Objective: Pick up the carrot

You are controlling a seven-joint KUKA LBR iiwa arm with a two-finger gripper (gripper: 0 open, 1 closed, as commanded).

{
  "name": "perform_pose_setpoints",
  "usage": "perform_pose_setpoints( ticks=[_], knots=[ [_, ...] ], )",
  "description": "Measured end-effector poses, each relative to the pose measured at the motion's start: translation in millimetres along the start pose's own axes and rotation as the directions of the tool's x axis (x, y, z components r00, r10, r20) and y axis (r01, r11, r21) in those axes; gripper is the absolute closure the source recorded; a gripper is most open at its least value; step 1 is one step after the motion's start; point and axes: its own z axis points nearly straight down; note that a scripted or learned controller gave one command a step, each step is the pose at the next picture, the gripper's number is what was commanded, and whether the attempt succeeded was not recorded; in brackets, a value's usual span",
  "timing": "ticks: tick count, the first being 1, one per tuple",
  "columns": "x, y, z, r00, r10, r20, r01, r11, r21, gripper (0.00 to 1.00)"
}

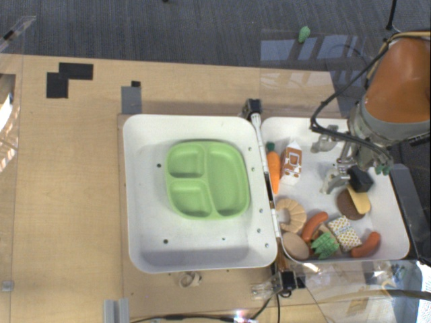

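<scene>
Camera view, seen from above at a slant:

Worktop (74, 194): pale wood, carrying 2 shallow white bins side by side, with black marker patches near its far left corner.

Left bin (145, 234): holds 1 green divided plate (206, 179) with 3 compartments, lying flat near the middle of the bin.

Right bin (316, 147): holds the play food, most of it gathered along the near edge.

Carrot (273, 167): orange with a green top, lying lengthwise just beside the bin's left wall, green end pointing away from the camera; nothing touches it but the bin floor, as far as can be seen.

Small carton (291, 162): white with red-brown print, just beside the carrot on its right, a narrow gap between them.

Near-edge group: a tan round slice (290, 211), a beige egg-like piece (295, 245), an orange-red sausage (314, 225), a green leafy piece (325, 245), a patterned wrapped piece (343, 232) and a second red sausage (366, 244), packed close together.

Brown disc (350, 204): lies just below the jaws, with a yellow piece at its right edge.

Arm (397, 89): grey with an orange band, reaching in from the right over the far right part of the right bin.

Gripper (342, 177): hangs over the right half of the right bin, well apart from the carrot, with the carton between them.

Jaws: whether spread or pressed together cannot be told from this angle; no item is seen between them.
</scene>
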Motion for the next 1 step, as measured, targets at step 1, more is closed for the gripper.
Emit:
perform_pose_setpoints(
  ticks=[1],
  knots=[
    [21.7,74.2,28.2,1.000,-0.022,-0.002,0.022,1.000,-0.005,0.00]
  ],
)
